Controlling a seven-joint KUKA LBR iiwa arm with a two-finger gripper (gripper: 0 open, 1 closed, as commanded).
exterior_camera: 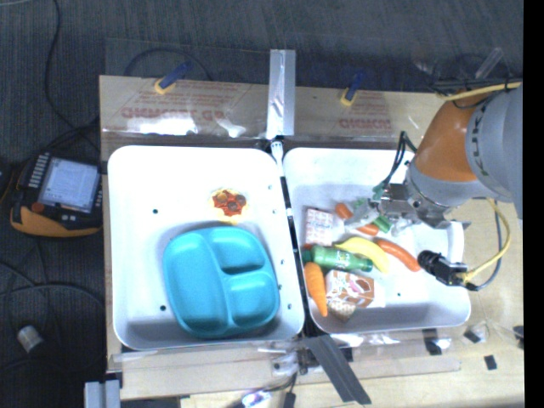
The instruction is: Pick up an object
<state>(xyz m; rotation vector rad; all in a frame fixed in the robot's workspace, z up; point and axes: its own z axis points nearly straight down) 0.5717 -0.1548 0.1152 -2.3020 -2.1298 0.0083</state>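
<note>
- Camera view: tool (380,204) low in the right bin (442,308), its opening impossible to judge.
- Banana (367,252), carrot (315,287), green bottle (340,257) clustered near that bin's left wall.
- Blue tray (221,280) in left bin (136,228).

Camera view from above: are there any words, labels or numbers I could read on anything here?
None can be read.
Plastic sheet behind the bins: red lettering, too blurred.
Small packet in the right bin: print too small.
Snack packet: picture and print, unreadable.
Handheld screen at left: display too blurred.
</note>
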